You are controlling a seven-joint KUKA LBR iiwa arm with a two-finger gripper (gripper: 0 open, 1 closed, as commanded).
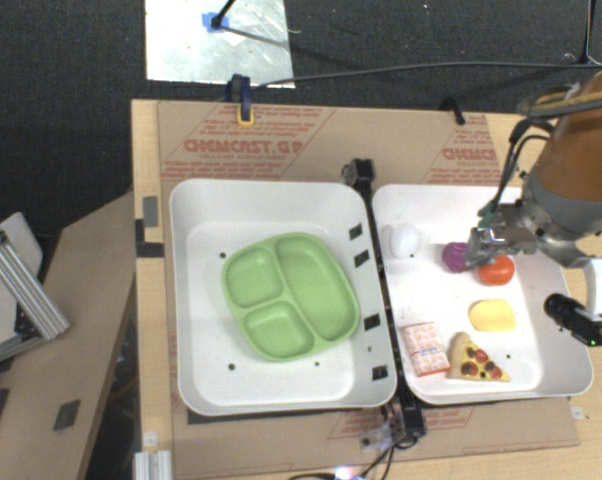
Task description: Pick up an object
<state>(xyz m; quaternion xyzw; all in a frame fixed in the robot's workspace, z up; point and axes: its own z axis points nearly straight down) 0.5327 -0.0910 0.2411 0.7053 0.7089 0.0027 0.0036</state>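
Observation:
The right bin [541, 368] holds several toy foods: a white egg-shaped piece [406, 239], a purple piece [454, 257], an orange-red piece [496, 270], a yellow piece [492, 315], a pink-and-white packet [422, 348] and a pizza slice [474, 359]. My gripper [480, 249] is low over the back of this bin, between the purple and orange-red pieces and touching or nearly touching both. The wrist hides how they meet.
The left bin [196, 268] holds a green three-compartment plate [289, 295]. Black clips line the divider between the bins [371, 268]. The arm's orange band [581, 138] and grey body overhang the right bin's back right corner. Cables cross the back.

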